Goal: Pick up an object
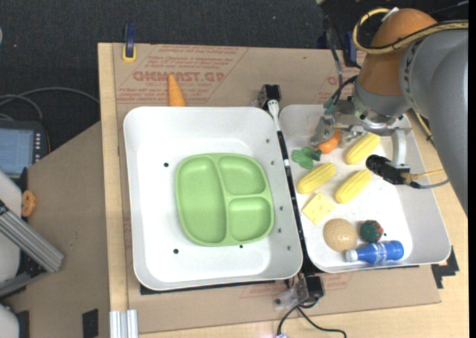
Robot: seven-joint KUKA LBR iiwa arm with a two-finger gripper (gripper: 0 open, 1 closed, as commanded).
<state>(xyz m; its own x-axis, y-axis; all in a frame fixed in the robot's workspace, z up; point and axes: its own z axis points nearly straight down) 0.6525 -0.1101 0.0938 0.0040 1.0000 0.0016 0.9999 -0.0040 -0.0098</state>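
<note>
My gripper [327,129] reaches down into the back left corner of the right bin [428,236]. Just below it lies a small orange carrot piece [329,145], with a green leafy piece [305,155] to its left. Whether the gripper touches the carrot piece is unclear. The same bin holds three yellow corn cobs [362,148] [316,177] [352,185], a yellow cheese wedge [317,208], a tan round object [341,234], a small green and red ball [370,230] and a blue bottle [378,252] lying on its side.
The left bin [149,143] holds a green divided plate [223,199]. An orange cone-shaped item [175,91] lies on the cardboard behind the left bin. The grey arm with its orange band [390,46] hangs over the right bin's back right.
</note>
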